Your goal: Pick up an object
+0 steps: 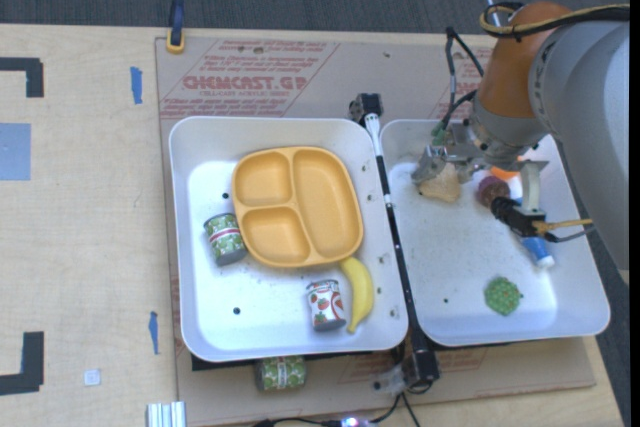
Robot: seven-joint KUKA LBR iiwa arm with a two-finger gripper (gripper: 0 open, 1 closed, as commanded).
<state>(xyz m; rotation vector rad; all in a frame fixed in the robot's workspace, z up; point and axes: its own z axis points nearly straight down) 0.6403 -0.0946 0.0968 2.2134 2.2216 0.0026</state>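
Observation:
My gripper [437, 162] is low over the far left part of the right bin [450, 315]. A tan wedge-shaped piece [441, 187] lies right below it, touching or nearly touching the gripper's tip. A dark red round thing [491, 190] and a small orange piece [506, 173] sit just to the right, partly under the wrist. Near the bin's front right lies a green bumpy ball [503, 296]. A small blue and white thing [540, 251] rests by the right wall.
The left bin [190, 295] holds a yellow divided plate [297, 205], a small can [226, 239] at its left, another can [324, 303] and a banana [359, 293] at the front. A third can [281, 373] lies on the bench before that bin.

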